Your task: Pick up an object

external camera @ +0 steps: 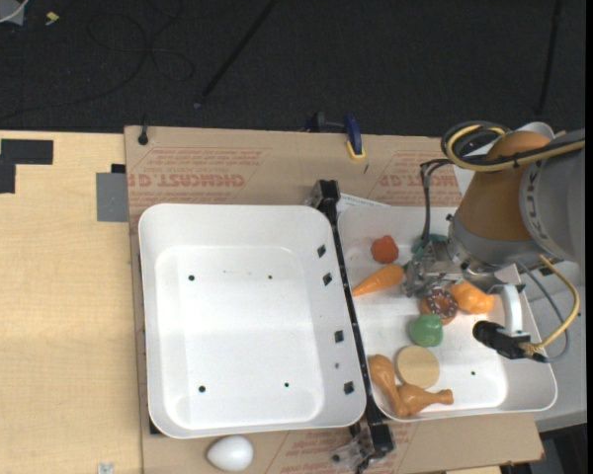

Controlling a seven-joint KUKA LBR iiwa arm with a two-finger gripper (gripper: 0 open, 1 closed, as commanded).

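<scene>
My gripper (427, 278) is low in the right bin (529, 395), near its middle. An orange carrot (378, 280) lies just left of it, and a small red-orange ball (383, 249) sits up and to the left. Right below the gripper lies a reddish-brown patterned piece (441, 306), and an orange piece (472, 298) is beside that on the right. A green round piece (426, 331) sits lower down. I cannot see anything held in the gripper.
A tan disc (417, 366) and a drumstick-shaped toy (407, 393) lie at the right bin's front left. The left bin (168, 265) stands alongside, past a black divider (338, 294). A white egg (229, 452) rests on the bench in front of the left bin.
</scene>
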